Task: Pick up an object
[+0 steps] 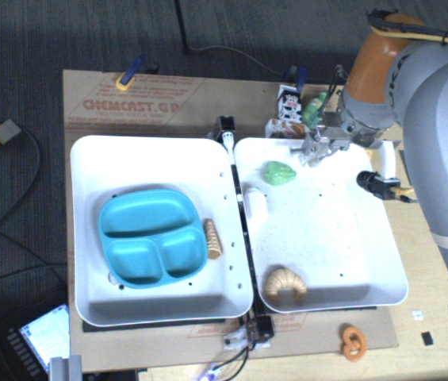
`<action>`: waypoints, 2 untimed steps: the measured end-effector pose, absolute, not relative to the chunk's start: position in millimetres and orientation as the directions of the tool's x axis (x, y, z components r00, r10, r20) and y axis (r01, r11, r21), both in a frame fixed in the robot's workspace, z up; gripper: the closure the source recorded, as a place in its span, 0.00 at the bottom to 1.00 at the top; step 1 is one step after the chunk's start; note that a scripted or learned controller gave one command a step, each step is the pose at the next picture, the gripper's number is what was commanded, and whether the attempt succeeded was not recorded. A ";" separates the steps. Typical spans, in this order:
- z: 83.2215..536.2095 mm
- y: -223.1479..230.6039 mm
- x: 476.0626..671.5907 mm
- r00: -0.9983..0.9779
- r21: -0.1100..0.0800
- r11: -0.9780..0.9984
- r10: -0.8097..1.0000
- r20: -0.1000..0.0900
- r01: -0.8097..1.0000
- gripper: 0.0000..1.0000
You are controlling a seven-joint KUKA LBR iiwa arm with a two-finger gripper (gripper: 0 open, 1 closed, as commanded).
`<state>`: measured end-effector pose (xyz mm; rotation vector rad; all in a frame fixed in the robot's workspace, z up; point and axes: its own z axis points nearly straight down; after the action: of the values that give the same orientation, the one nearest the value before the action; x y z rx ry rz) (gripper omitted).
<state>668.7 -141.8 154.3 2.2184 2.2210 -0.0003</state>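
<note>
Two white bins (pixel 89 213) lie side by side; the gripper (pixel 316 151) hangs over the far rim of the right one, whether released or clenched cannot be told. A green object (pixel 278 172) lies just beside it, toward the divider; a croissant-like piece (pixel 285 286) sits well apart. Approach stage, judged: next, descend squarely over the green object.
</note>
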 end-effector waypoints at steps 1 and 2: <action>153.8 -142.1 668.4 -0.001 0.000 0.001 1.000 -0.003 1.000 0.00; 113.0 -126.8 582.5 0.000 -0.004 0.000 1.000 0.000 1.000 0.00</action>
<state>582.5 -126.8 113.0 2.2235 2.2231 -0.0041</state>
